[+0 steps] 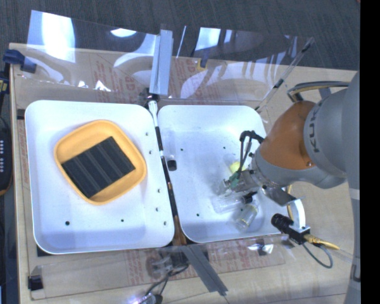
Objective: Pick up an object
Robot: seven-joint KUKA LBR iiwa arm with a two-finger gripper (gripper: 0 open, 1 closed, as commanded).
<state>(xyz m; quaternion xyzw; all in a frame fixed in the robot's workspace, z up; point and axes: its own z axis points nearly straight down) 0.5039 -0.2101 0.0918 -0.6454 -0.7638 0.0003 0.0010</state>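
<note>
My gripper (239, 189) is down in the right bin (196, 138), near its lower right part, among small things. A yellow-green object (234, 167) shows just above the gripper, partly hidden by it. Clear plastic items (231, 204) lie right under and beside the gripper on the bin floor. The wrist and orange band cover the fingers, so nothing can be seen held between them. In the left bin (44, 220) lies an orange-yellow tray-like object with a dark ribbed top (100, 162).
A divider rail (164, 170) runs between the two bins. A clear shield (177, 49) stands along the far edge of the bench. The arm's grey body (329, 138) overhangs the right bin's right side.
</note>
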